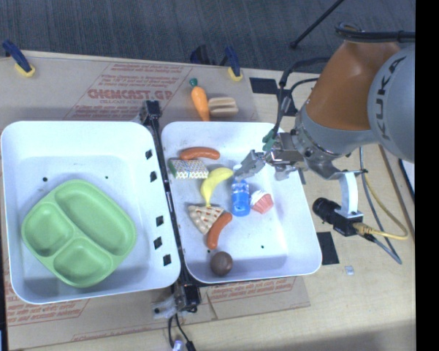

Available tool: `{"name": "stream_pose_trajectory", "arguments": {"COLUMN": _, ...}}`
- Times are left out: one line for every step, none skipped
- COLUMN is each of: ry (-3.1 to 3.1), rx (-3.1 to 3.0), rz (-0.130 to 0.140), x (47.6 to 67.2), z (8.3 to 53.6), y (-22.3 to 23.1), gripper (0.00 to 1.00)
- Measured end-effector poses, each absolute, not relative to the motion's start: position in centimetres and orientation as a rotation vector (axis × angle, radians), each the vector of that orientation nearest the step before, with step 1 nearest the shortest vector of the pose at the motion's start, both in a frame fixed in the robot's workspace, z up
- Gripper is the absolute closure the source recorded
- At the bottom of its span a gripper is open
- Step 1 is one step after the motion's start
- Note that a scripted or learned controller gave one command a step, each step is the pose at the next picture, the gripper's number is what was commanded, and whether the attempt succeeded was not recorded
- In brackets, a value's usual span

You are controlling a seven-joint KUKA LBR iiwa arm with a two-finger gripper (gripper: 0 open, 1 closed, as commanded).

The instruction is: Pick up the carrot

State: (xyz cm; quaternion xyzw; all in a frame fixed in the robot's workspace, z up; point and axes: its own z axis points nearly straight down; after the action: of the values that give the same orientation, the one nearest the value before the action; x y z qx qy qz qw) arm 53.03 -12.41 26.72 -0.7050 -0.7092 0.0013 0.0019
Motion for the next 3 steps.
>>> {"name": "stream_pose_trajectory", "arguments": {"ry": -1.902, "rx": -2.493, "rz": 0.007, "x": 52.4, "z": 10.5, "y": -9.1, "gripper": 0.00}}
{"name": "stream_pose_trajectory", "arguments": {"ry": -2.058, "rx": -2.374, "rz": 0.001, "x": 59.6, "z": 34.0, "y": -11.8, "gripper": 0.00}}
{"name": "stream_pose_trajectory", "arguments": {"ry": -1.836, "rx": -2.544, "rz": 0.007, "x": 64.0, "z": 21.7, "y": -15.6, "gripper": 0.00}}
